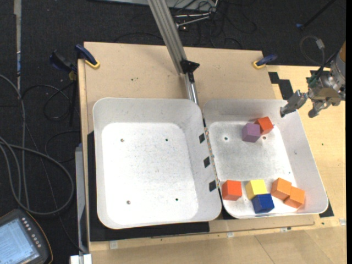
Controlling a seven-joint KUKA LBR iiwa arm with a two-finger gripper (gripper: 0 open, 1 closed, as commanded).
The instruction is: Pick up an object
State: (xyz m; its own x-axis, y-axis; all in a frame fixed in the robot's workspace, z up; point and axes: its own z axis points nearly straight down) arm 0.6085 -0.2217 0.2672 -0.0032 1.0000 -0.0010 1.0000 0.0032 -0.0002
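Note:
In the right bin a purple cube touches an orange cube near the far side. Along its near edge lie an orange cube, a yellow cube, a blue cube and two orange blocks. My gripper hovers above the bin's far right rim, to the right of the purple and orange pair. Its two fingers are spread apart and nothing is between them.
The left bin lies beside the right one on the wooden bench. A slanted metal pole rises from the gap between the bins at the back. Clamps sit at the board's far corners.

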